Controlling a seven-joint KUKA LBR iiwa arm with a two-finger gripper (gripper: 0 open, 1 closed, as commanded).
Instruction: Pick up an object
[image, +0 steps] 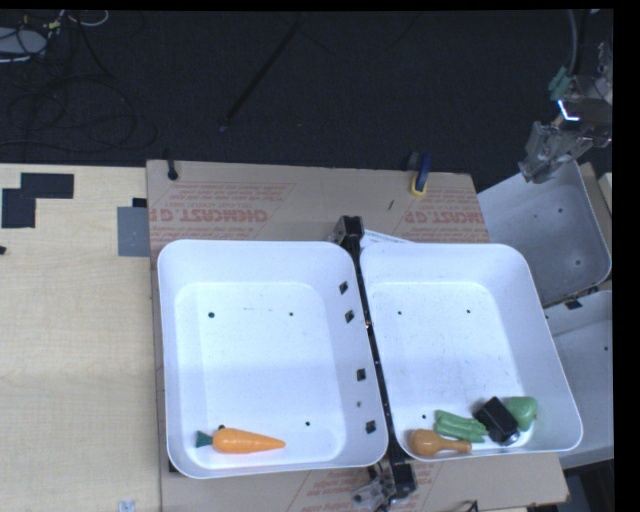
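Nothing picked yet: carrot (248, 440) lies in the left bin (180, 300); gripper (550, 150) parked up high, claw state unclear.

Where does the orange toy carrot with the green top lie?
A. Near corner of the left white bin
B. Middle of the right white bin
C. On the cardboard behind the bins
A: the orange toy carrot lies alone at the near edge of the left white bin.

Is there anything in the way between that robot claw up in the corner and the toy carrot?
Nothing visible blocks it. The gripper hangs at upper right, outside the bins; the carrot lies alone in the left bin.
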